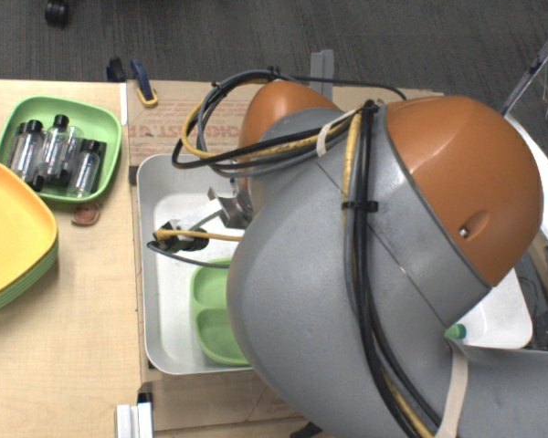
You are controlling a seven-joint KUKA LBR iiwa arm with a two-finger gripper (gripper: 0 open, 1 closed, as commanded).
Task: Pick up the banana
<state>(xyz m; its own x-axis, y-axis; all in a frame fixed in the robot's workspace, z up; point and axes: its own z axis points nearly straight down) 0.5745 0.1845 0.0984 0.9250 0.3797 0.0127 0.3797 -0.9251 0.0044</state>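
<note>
Tool [225,208] over white bin [167,322], near green plate [212,322]

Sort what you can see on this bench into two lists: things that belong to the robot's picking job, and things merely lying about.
Belongs to the job:
- grey and orange arm, reaching over the bin
- white bin

Just lying about:
- green tray holding small bottles
- stack of yellow plates
- green dish inside the bin
- blue-handled clamp

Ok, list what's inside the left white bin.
A green dish lies on the floor of the bin. The grey arm covers the rest, so other contents cannot be told.
</note>
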